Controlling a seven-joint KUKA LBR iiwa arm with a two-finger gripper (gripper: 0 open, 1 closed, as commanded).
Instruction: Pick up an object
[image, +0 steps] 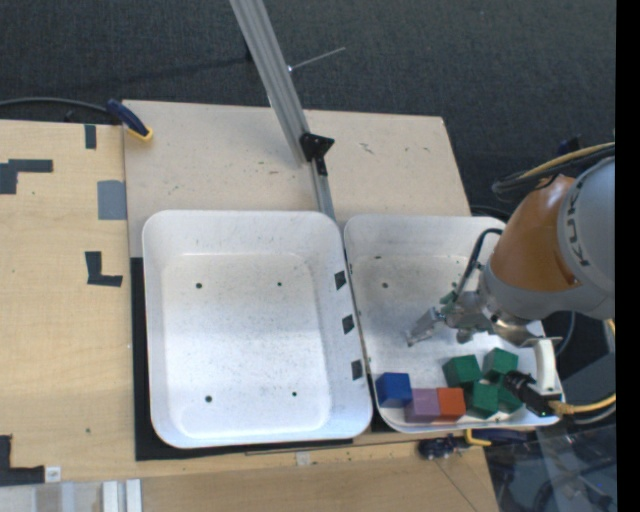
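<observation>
Several small blocks lie bunched in the near corner of the right bin (400, 250): a blue block (394, 388), a purple block (425, 403), an orange block (451, 401) and green blocks (462, 370) (500, 360) (485, 398). My gripper (430, 320) hangs over the bare middle of the right bin, up and to the left of the green blocks and apart from them. Its fingers are spread open with nothing between them. The grey arm with its orange band (530, 250) reaches in from the right and hides the bin's right wall.
The left bin (240, 330) sits beside the right one, sharing a raised middle rim with black clips (348, 322). A slanted metal rail (285, 90) runs from the top down to the bins' far edge. Cables lie at the right.
</observation>
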